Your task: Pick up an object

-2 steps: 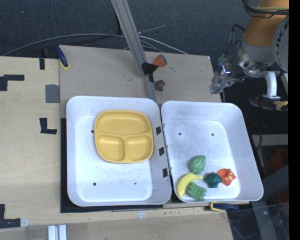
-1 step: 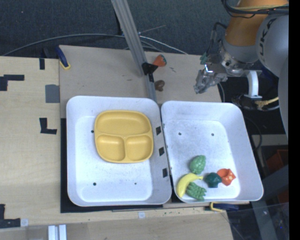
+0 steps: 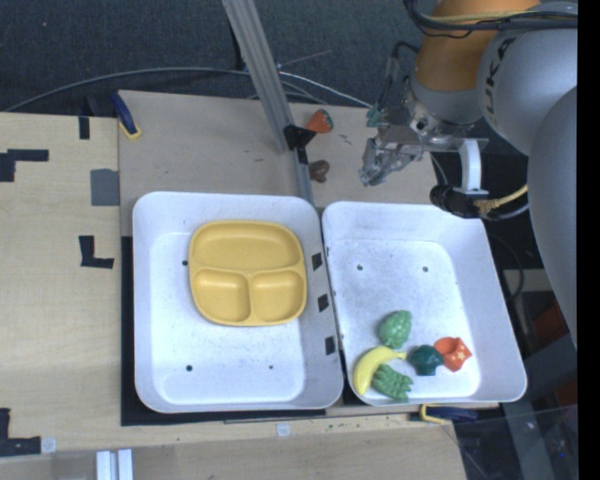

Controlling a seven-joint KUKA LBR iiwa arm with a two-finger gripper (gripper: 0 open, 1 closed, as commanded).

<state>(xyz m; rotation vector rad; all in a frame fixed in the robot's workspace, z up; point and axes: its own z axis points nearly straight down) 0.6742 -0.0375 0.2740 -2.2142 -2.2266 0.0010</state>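
Yellow three-compartment plastic tray [image 3: 248, 272] sits in smooth white left bin [image 3: 155, 309].

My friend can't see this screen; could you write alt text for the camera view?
A grey robot arm's gripper hovers beyond two white bins. The right bin holds small toy foods in its near corner; the left bin holds a yellow divided plate.

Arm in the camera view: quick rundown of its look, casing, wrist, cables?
Glossy grey rounded casing with dark lettering, an orange band above the wrist. The pincer is a small metallic assembly. A white bracket, black cables and a yellowish cable run alongside.
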